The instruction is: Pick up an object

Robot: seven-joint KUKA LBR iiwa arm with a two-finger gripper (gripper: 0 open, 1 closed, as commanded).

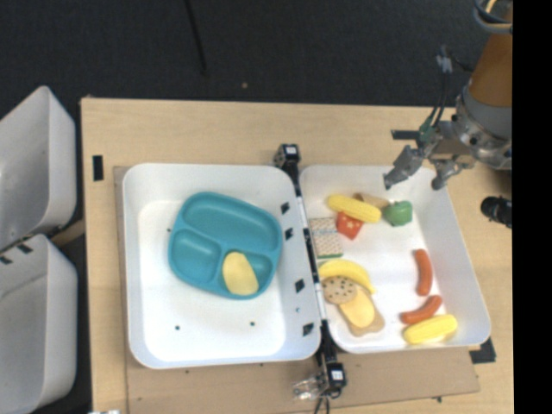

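Green toy (398,213) lies in the right bin (461,257), beside a yellow corn cob (354,207). Gripper (420,174), spread open and empty, hovers just above: approach step. Next, descend squarely over one piece.

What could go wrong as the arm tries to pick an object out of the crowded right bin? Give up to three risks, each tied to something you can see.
1. The gripper hangs open above the bin's far edge, holding nothing; coming straight down, it might strike the right bin rim.
2. The green piece, red piece and yellow corn sit tightly together, so fingers may nudge neighbours or grab two.
3. The banana overlaps the cookie; lifting one could drag the other.
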